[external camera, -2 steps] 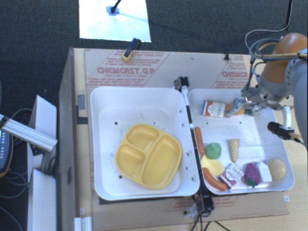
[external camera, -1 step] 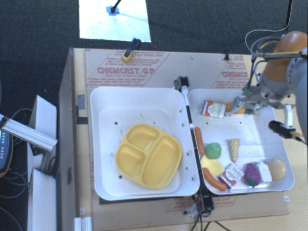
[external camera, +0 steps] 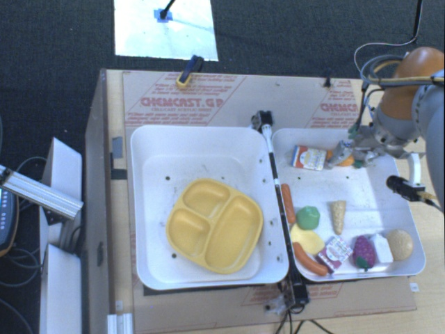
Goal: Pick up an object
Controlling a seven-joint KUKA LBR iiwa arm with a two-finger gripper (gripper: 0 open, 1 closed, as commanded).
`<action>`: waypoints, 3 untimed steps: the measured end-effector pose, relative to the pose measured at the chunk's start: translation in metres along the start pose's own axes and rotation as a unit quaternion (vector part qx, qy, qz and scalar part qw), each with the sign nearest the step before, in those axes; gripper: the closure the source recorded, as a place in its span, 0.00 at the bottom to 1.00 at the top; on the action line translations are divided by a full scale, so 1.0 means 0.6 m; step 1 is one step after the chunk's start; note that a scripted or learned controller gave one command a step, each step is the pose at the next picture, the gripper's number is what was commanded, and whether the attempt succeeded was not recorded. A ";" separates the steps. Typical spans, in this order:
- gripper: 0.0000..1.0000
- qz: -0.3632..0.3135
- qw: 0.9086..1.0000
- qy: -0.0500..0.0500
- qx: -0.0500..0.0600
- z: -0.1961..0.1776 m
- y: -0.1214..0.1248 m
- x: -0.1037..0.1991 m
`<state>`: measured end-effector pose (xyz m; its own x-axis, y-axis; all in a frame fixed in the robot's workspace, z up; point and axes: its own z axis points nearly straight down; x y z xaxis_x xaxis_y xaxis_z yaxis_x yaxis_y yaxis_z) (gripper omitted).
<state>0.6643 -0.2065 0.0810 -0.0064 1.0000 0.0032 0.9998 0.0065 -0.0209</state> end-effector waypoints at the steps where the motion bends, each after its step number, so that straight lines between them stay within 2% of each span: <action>1: 0.00 0.000 1.000 -0.001 -0.002 -0.008 0.001 -0.001; 3: 0.00 0.000 1.000 -0.001 -0.002 -0.001 0.001 0.000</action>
<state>0.6650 -0.2068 0.0817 -0.0062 1.0000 0.0010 0.9998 0.0063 -0.0175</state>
